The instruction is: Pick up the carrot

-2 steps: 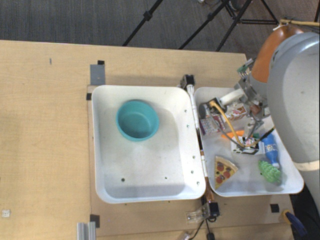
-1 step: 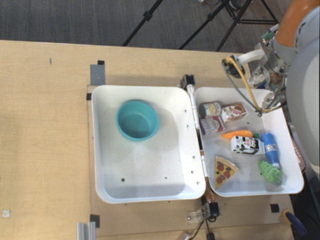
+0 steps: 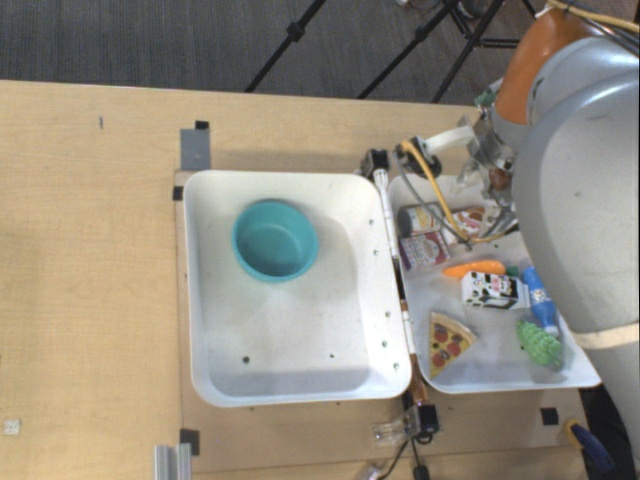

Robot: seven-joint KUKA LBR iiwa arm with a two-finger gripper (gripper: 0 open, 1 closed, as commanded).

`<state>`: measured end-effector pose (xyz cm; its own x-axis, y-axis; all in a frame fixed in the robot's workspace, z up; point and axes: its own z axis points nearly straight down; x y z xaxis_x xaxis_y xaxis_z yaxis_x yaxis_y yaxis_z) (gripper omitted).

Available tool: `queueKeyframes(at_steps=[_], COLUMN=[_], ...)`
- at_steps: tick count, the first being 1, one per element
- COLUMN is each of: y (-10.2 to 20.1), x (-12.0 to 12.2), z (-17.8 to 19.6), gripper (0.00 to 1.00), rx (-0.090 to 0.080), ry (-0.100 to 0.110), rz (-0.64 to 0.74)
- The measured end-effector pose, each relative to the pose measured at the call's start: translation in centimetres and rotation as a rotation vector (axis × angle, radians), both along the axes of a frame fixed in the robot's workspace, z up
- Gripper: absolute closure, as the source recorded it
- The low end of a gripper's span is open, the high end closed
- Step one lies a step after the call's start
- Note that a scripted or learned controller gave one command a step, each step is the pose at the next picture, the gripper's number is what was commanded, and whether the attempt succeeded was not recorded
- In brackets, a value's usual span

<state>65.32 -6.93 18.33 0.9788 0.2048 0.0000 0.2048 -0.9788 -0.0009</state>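
The carrot [image 3: 475, 267] is small and orange with a green tip. It lies flat in the middle of the right bin [image 3: 500, 376], just above a white carton with black marks [image 3: 490, 290]. The gripper [image 3: 489, 180] hangs over the far part of that bin, up and slightly right of the carrot, amid yellow cable and grey wrist parts. Nothing can be seen held in it. The large grey arm covers the bin's right side.
In the right bin lie a pizza slice [image 3: 450, 340], a blue bottle [image 3: 539, 303], a green toy [image 3: 540, 344] and a purple packet [image 3: 424, 249]. The left bin [image 3: 300, 368] holds a teal bowl [image 3: 275, 239]. Tripod legs stand on the floor beyond the bench.
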Motion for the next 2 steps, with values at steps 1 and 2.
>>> queueKeyframes(at_steps=[1,2], y=[-2.7,6.8], x=[-0.3,-0.9], z=[16.6,8.8], gripper=[0.0,0.0], rx=[-0.005,0.0], ry=[-0.016,-0.004], rz=[0.012,0.0])
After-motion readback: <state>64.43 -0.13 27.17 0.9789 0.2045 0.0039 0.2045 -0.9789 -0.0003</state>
